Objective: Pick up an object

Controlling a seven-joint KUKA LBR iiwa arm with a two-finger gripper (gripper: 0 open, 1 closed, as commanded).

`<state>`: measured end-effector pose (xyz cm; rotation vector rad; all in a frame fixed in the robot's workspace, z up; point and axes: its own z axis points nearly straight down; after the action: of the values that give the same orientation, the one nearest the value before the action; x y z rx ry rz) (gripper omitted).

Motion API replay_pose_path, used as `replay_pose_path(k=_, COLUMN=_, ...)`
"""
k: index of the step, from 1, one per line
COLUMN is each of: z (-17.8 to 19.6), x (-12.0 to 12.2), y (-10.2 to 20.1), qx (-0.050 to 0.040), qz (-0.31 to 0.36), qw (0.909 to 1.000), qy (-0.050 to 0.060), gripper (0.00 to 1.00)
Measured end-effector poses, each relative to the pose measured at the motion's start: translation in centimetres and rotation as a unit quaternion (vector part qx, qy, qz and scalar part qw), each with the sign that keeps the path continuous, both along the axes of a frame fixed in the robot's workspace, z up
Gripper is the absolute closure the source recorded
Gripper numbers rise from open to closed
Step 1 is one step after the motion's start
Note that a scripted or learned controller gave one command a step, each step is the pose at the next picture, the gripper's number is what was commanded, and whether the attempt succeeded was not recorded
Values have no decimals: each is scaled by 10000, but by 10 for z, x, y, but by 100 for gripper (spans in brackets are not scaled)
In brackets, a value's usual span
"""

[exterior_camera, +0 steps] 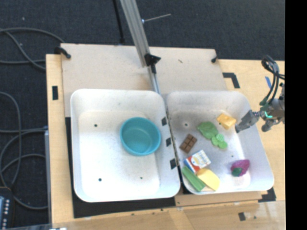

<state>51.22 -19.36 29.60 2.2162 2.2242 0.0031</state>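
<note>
We see the bench (201,63) from above, bearing two shallow white bins side by side; the left bin (86,128) holds a blue bowl (140,136) upright near the middle of its right half, close to the shared wall. The right bin (254,147) carries the small objects: a yellow block (226,120) near its far right side; a green leafy toy (212,133) just below and left of that block, toward the bin's centre; a brown chocolate bar (188,143) nearer the left wall; a small white carton (198,161) with red and blue print below the bar; a green stick (193,178) and a yellow wedge (209,178) at the near left corner, lying touching one another; a purple toy (240,166) by the near right corner. The gripper (245,120) enters over the right rim of this bin, just beside the yellow block; whether it is parted or closed we cannot tell, and we see nothing held in it.
</note>
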Motion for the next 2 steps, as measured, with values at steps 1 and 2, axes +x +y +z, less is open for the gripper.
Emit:
replay_pose_path(k=1, z=-52, x=10, y=2, qx=-8, qz=-24, qw=10000, qy=30, gripper=0)
replay_pose_path(k=2, z=-113, x=13, y=-5, qx=-6, qz=-25, qw=10000, qy=39, gripper=0)
